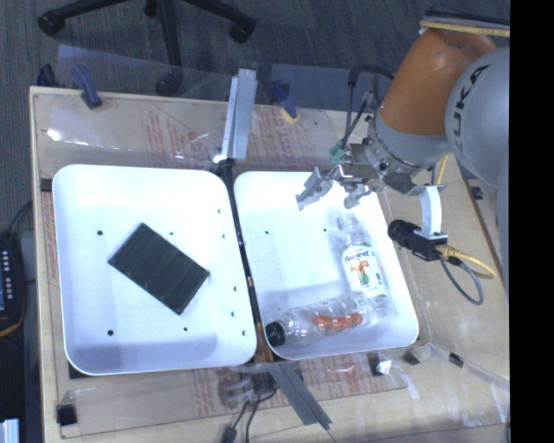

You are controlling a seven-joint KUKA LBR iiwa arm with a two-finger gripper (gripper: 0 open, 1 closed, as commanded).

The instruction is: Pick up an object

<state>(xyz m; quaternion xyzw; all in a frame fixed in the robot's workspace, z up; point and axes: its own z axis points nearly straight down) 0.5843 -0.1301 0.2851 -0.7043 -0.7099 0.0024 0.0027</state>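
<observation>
My gripper (329, 195) hangs over the back of the right bin (277, 260), its two fingers spread apart with nothing between them. A clear plastic bottle with a white label (362, 264) lies along the right side of that bin, just below the gripper. A second clear bottle with a black cap and orange contents (322, 321) lies across the bin's front edge. A dark grey flat rectangular pad (158, 266) rests tilted in the left bin (86, 337).
A metal divider bar (236, 117) stands at the back between the two bins. Office chair legs (147, 17) are on the floor beyond the bench. The centre-left of the right bin is bare white floor.
</observation>
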